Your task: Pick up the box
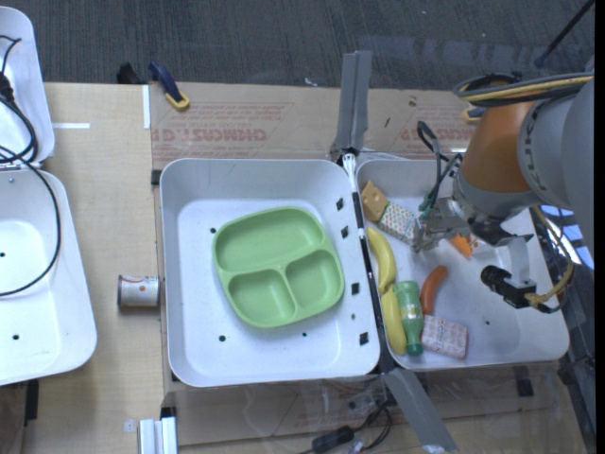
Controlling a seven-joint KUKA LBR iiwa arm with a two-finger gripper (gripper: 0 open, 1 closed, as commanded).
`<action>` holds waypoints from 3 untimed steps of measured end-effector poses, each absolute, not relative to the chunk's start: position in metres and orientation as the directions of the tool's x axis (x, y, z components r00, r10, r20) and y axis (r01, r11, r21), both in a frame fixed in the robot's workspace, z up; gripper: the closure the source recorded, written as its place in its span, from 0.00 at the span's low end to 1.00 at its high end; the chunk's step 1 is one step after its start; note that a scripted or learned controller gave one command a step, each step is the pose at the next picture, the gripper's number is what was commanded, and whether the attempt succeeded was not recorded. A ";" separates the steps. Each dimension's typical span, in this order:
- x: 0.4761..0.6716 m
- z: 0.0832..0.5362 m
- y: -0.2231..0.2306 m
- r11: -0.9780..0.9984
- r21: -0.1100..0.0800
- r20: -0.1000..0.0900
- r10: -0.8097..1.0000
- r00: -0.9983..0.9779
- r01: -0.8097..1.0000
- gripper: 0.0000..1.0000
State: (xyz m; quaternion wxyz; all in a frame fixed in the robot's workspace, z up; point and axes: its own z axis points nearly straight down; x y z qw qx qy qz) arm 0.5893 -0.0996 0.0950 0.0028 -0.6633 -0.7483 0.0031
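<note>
Table [95, 140]: two white bins. Left bin [180, 253]: green divided plate [277, 265]. Right bin [510, 339]: bananas [383, 258], green bottle [409, 315], patterned box [398, 220] at upper left, just left of fingers [427, 235]. Fingers' opening: cannot tell.

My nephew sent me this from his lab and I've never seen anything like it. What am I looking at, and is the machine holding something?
One camera looks down at a slant on a bench. The grey and orange shape on the right is a robot arm; its gripper hangs over the right bin, among two bananas, a green bottle, an orange sausage-like toy and small boxes. I cannot tell whether it holds anything. The left bin holds a green divided plate. It is meant to pick up a box.
</note>
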 end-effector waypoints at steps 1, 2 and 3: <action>0.605 0.122 -0.136 0.281 -0.002 -0.001 0.960 -0.281 0.960 1.00; 0.605 0.122 -0.135 0.281 -0.002 -0.001 0.960 -0.281 0.960 0.00; 0.614 0.103 -0.107 0.132 0.015 -0.013 0.991 -0.132 0.991 0.00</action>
